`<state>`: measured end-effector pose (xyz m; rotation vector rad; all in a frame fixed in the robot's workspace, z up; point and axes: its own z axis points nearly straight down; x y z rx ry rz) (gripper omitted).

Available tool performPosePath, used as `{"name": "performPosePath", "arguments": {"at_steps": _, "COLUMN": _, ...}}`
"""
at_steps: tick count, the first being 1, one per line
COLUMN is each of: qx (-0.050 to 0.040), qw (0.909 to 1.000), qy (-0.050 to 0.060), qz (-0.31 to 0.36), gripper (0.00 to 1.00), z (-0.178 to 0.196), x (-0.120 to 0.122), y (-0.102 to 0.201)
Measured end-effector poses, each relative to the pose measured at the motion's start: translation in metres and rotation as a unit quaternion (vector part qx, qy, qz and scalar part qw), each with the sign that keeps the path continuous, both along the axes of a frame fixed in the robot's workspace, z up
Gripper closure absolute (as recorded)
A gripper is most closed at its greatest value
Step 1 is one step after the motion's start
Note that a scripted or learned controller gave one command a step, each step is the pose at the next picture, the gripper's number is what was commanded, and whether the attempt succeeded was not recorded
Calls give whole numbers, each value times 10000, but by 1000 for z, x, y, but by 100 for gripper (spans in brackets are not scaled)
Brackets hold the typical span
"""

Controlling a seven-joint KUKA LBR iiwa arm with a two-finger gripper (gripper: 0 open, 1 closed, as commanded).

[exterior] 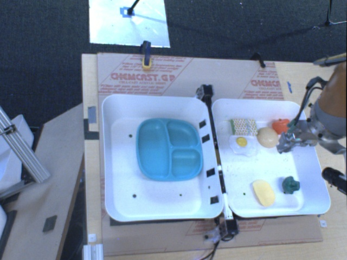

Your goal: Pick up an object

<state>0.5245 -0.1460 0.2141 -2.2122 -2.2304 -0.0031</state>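
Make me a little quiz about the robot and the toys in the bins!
1. True or false: the blue divided plate lies in the left bin.
2. Which toy sits nearest the gripper? A) green toy B) beige egg-shaped toy C) yellow oval toy
3. Fill in: the toy fried egg has a ____ yolk.

Key: 1 true. 2 B. 3 yellow.
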Motion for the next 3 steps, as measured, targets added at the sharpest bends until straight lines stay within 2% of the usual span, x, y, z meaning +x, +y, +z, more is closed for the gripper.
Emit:
{"name": "performPosePath", "arguments": {"at_steps": 1, "qx": 0, "qw": 10000, "qy": -9, "qz": 12, "gripper": 100, "z": 12, "x": 3, "y": 58}}
{"name": "performPosePath", "arguments": {"at_steps": 2, "qx": 5, "qw": 10000, "qy": 4, "qz": 13, "gripper": 100, "z": 5, "x": -2, "y": 118}}
{"name": "performPosePath", "arguments": {"at_steps": 3, "qx": 4, "qw": 10000, "qy": 5, "qz": 8, "gripper": 100, "z": -4, "x": 2, "y": 170}}
